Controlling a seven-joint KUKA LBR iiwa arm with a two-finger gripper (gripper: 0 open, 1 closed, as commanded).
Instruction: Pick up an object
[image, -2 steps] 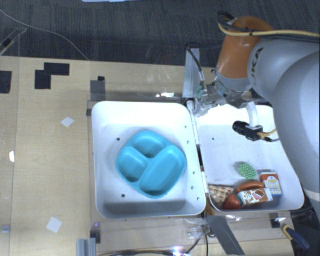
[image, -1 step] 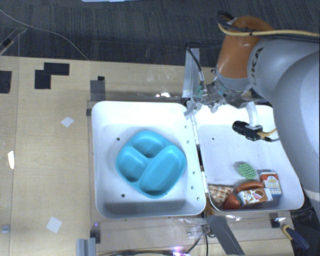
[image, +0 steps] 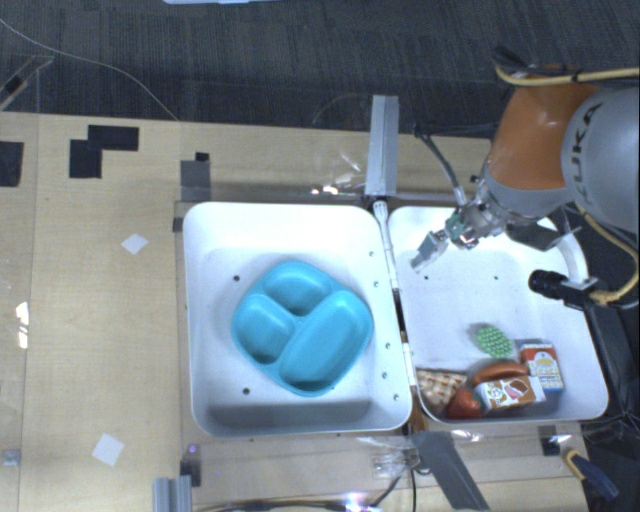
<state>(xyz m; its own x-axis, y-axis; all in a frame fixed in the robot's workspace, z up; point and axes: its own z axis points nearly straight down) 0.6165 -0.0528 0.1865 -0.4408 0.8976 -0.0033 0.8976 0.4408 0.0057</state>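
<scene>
My gripper (image: 428, 250) hangs over the upper left part of the right bin (image: 560, 320), close to the divider between the bins, and it points down and to the left. No object is near its tip. The loose objects lie together at the bin's front edge, well below the gripper: a green knobbly ball (image: 492, 340), a red and white carton (image: 541, 365), a brown sausage shape (image: 500, 372) on a red labelled pack (image: 507, 393), a waffle-like piece (image: 437, 383) and a small red item (image: 463, 404).
The left bin (image: 210, 260) holds a blue divided plate (image: 300, 325). A grey metal post (image: 381, 145) stands behind the divider. Black cables (image: 560, 285) run along the right bin's right side under the arm.
</scene>
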